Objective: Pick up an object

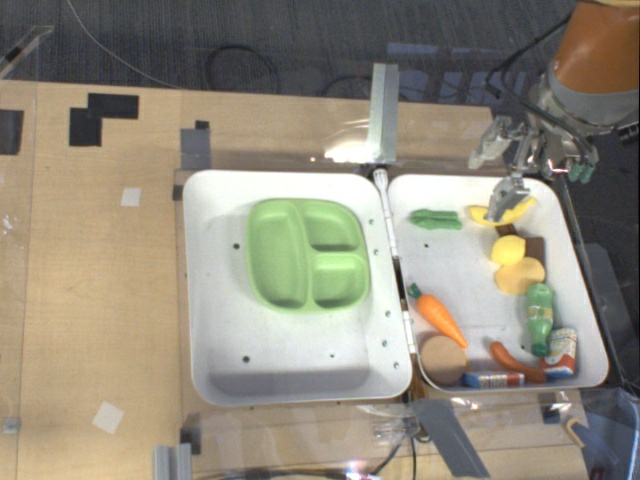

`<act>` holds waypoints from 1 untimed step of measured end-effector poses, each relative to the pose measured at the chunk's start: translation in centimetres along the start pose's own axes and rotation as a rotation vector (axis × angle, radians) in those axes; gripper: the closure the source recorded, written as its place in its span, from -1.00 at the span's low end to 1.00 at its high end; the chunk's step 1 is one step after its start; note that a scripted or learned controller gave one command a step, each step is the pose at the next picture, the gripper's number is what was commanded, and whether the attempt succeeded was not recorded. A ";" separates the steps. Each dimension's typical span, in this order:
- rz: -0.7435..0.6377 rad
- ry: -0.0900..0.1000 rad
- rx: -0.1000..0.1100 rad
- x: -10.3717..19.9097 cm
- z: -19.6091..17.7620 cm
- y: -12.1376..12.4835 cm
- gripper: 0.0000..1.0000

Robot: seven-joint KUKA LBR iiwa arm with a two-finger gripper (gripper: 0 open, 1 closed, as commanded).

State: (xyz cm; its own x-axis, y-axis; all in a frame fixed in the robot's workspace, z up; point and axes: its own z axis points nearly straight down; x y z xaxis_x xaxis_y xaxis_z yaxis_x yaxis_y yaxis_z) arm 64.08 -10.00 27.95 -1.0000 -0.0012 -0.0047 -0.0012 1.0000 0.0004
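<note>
tray (300, 253), green and sectioned, fills the left bin (215, 368), out of play. in the right bin (455, 258) i see the fingers (510, 201) low over the banana (498, 213) by the back wall; i can't tell their spread. my worry: a shallow nip slides off its curve.

Green divided tray (305, 253); 2 white bins (215, 298); orange carrot (440, 316); yellow banana (500, 211); green bottle (540, 314); red sausage (515, 359).

Looks like a robotics lab: wooden bench (90, 298) with black markers (100, 116) at ten o'clock, loose cables (240, 63) at twelve, metal brackets (383, 113).
</note>
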 end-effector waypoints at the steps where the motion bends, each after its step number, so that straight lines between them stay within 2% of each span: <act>1: 0.007 0.013 -0.001 3.0 12.9 -2.0 -1.00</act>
State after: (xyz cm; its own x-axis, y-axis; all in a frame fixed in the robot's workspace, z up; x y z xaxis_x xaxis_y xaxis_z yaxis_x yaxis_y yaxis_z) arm 61.14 -12.02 15.04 -0.9999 0.0061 0.0082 0.0062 1.0000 0.0019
